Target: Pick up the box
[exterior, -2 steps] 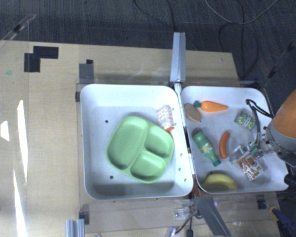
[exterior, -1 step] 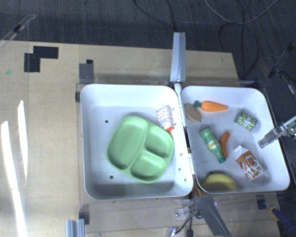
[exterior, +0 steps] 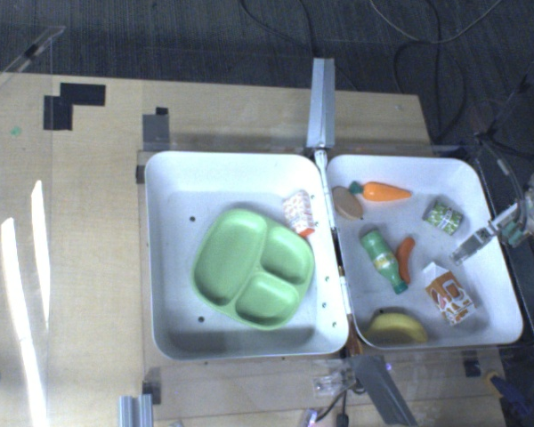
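While hanging over the right bin's (exterior: 507, 323) right rim, pincer (exterior: 470, 249) impossible to read, open or closed. Box (exterior: 449, 296) lying near right, just beside it, ungrasped.

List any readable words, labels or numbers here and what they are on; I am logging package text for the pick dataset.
No text can be read.
Orange box: white markings, too blurred.
Green packet: print too small.
Red and white packet: pattern blurred.
Green bottle: label unreadable.
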